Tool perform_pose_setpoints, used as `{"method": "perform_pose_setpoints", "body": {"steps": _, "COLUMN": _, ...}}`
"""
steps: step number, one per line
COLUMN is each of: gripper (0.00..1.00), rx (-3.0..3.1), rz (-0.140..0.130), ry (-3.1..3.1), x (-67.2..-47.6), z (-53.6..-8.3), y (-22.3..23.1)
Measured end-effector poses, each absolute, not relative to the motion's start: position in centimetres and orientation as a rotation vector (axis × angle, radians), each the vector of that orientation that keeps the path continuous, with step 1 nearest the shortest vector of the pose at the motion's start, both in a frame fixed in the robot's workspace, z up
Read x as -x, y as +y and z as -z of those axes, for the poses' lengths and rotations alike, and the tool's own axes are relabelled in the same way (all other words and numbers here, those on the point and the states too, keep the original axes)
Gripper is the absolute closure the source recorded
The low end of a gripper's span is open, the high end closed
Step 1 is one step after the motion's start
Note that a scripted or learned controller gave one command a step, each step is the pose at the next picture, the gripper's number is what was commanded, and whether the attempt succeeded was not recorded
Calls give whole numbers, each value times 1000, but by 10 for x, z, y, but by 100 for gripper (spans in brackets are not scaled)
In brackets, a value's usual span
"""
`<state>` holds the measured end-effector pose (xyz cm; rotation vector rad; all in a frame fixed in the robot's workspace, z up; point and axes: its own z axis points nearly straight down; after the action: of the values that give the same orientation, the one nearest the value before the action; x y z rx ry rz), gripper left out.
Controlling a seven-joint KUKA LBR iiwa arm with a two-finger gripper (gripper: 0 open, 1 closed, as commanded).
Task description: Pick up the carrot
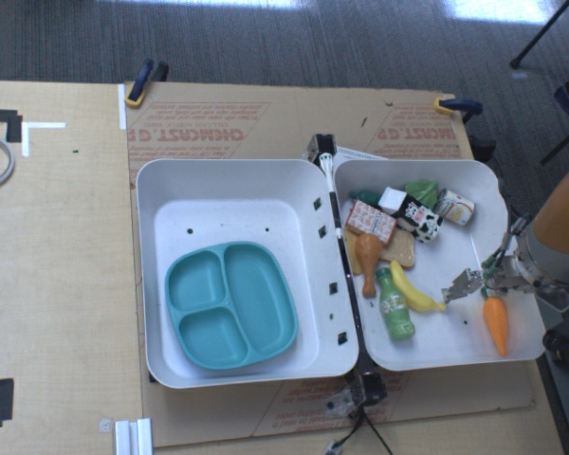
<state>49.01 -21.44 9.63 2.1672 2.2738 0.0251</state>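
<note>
- Locate the gripper (484,282) at the right side of the right bin (474,347), where the arm enters from the right edge of your view.
- Note its state: the two metal fingers stand spread apart, released, with nothing between them. One fingertip (463,284) points left toward the banana; the other sits up near the bin's right wall.
- Find the carrot (495,324) lying on the floor of the right bin, just below the gripper, green top toward the gripper and orange tip toward the bin's near edge.
- Observe that the carrot's top end lies right under the gripper's body. You cannot confirm contact from this angle, and the carrot is not clasped.
- Identify the neighbouring items: a yellow banana (414,293) and a green bottle (394,309) lie just left of the gripper, near the bin's centre.
- Further back in the right bin you see a chicken drumstick (367,256) and a cluster of small toy foods.
- The left bin (171,197) holds a teal divided plate (230,304), well apart from the gripper.
</note>
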Motion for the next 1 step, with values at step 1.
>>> {"method": "perform_pose_setpoints", "body": {"steps": 1, "gripper": 100, "rx": -2161, "rz": -22, "ry": 2257, "x": -492, "z": -108, "y": -219}}
